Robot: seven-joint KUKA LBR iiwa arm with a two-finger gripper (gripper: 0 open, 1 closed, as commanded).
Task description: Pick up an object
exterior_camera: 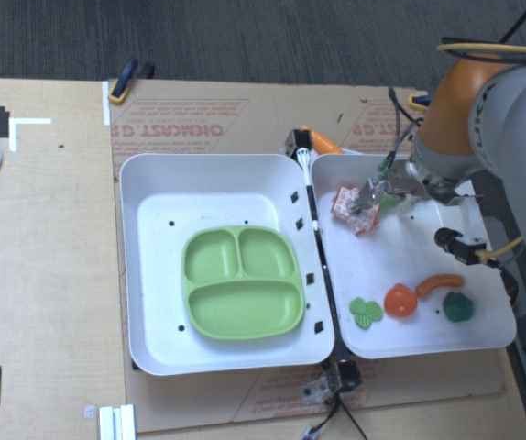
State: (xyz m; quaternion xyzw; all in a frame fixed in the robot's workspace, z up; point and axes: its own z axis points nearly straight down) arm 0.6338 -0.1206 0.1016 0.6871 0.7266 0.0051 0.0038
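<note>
My gripper (374,193) hangs low in the back of the right bin (428,337), reaching in from the right under the orange-banded wrist. Directly at its tip, on its left, lies a crumpled pink and white packet (349,207); whether the gripper touches it is unclear. Along the bin's front lie a green leafy piece (366,312), an orange-red round fruit (399,302), an orange sausage-shaped piece (439,284) and a dark green lump (458,307).
The left bin (144,246) holds a green divided plate (243,280). A black clip row (311,246) joins the bins. An orange item (323,141) sits behind them. A blue and yellow clamp (124,79) lies at the back left.
</note>
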